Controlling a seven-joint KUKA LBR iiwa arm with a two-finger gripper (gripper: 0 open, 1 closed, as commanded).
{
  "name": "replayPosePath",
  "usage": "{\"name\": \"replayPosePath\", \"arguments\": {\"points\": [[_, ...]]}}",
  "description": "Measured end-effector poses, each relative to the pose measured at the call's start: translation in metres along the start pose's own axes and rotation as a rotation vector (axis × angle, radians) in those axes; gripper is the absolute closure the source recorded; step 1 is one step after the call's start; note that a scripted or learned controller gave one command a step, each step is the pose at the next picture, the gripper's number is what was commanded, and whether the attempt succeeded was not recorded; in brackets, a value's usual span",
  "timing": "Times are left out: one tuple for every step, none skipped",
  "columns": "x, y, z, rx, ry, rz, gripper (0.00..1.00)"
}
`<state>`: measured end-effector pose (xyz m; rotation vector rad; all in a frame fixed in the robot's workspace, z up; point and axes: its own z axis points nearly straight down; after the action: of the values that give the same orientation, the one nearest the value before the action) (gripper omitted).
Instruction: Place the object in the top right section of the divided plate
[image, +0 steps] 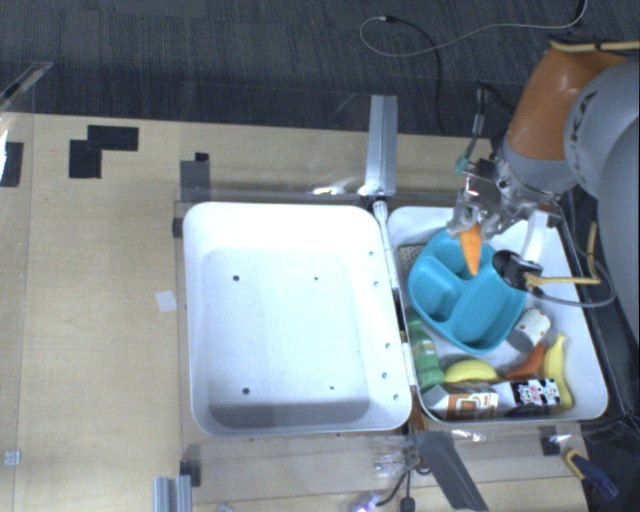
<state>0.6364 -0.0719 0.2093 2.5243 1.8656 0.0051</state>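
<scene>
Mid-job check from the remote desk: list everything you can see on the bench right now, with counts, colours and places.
Left bin: one, white, centre of the bench.
Right bin: one, white, beside the left bin, holding all the loose items.
Divided plate: one, blue, tilted, in the right bin.
Carrot: one, orange, at the plate's upper edge, at the gripper's tip.
Bananas: two, yellow, near the right bin's front; second at.
Green item: one, along the right bin's left wall.
Small printed packages: a few, mixed colours, right bin's front edge; too small to identify.
Arm: one, grey with orange band, top right.
Gripper: one, above the carrot.
</scene>
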Motion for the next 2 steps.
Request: {"name": "replayPosePath", "arguments": {"points": [[0.044, 0.007, 0.017, 0.000, 0.000, -0.037, 1.00], [0.102, 0.003, 0.003, 0.000, 0.000, -0.102, 1.00]]}}
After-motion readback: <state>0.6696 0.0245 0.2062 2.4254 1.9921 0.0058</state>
